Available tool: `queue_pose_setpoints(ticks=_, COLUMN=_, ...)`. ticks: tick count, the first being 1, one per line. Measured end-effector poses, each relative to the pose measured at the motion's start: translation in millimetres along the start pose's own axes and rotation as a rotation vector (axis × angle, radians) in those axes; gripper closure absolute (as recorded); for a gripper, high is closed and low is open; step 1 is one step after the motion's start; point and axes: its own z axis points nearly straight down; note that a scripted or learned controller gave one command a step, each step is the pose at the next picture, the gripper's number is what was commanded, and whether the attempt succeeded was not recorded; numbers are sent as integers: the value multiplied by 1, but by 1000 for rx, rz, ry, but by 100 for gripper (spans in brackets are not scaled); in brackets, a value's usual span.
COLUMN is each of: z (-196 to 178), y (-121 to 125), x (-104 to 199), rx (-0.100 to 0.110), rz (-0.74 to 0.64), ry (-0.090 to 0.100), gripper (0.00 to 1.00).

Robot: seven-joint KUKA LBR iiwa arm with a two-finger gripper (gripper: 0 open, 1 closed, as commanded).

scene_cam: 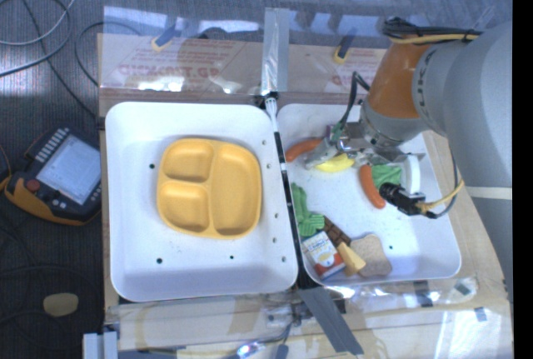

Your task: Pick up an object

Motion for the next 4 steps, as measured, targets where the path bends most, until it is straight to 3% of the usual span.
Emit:
queue_pose_setpoints(ticks=1, z=-95, y=-63, x=35, rx=12, rz=-102, ry=2, gripper=0)
queue_pose_setpoints(ticks=2, z=-11, y=-37, x=-31, rx=-2, rz=-47, ry=-2, gripper=0)
queue_pose_setpoints(ticks=3, z=-9, y=-50, x=-74, rx=-18, rz=-105, ry=-2, gripper=0)
queue_pose_setpoints(ticks=4, z=-18, y=-50, x=-73, rx=-19, rz=-106, ry=-1, gripper=100)
